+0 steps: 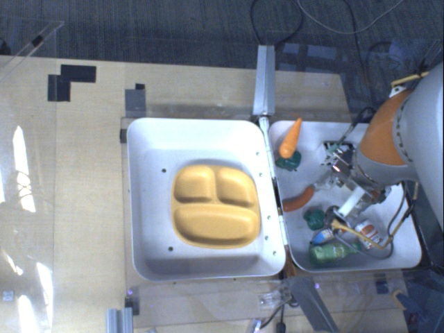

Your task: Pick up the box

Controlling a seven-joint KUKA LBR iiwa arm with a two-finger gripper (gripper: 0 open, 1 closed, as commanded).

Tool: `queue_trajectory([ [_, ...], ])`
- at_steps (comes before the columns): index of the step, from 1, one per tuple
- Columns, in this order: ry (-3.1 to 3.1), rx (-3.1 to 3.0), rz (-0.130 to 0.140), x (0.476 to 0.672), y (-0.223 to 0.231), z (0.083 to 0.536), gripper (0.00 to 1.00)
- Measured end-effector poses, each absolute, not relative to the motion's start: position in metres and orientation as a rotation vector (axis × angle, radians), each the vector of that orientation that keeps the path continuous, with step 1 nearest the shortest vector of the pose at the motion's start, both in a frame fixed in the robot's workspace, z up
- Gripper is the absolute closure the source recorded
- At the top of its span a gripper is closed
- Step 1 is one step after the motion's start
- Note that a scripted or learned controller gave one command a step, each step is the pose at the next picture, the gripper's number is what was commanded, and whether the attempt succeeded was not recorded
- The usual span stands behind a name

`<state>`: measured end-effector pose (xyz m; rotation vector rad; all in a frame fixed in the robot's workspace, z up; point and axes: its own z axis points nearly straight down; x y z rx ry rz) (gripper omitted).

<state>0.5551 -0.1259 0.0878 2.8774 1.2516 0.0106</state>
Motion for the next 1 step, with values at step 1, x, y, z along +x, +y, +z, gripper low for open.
queue_trajectory([
  [1, 1.255, 2.874, 0.02, 0.5577, -0.1249, 0.0996, 1.0],
])
